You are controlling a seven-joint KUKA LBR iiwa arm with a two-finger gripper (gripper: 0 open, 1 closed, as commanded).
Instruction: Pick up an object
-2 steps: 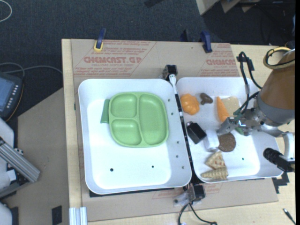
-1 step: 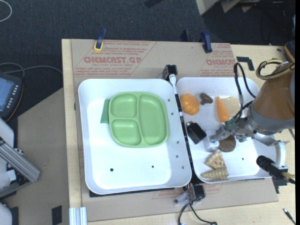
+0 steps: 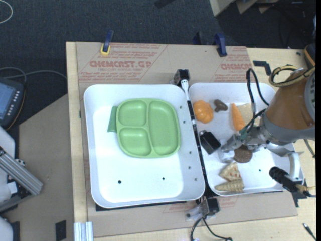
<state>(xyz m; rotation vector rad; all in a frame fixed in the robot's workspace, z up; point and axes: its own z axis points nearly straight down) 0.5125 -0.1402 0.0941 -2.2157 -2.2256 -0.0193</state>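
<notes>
My gripper hangs low over the middle of the right bin, with the grey arm and its orange band reaching in from the right. A brown round object lies directly under the gripper and is partly covered by it. Whether the two touch cannot be made out. Just behind the gripper lies an orange carrot. To its left rests a black block. An orange round fruit and a small brown-grey piece sit near the bin's far left.
Two tan bread-like pieces lie by the right bin's near edge, and a pale slice at its back. The left bin holds a green divided plate. Black cables loop above the right bin.
</notes>
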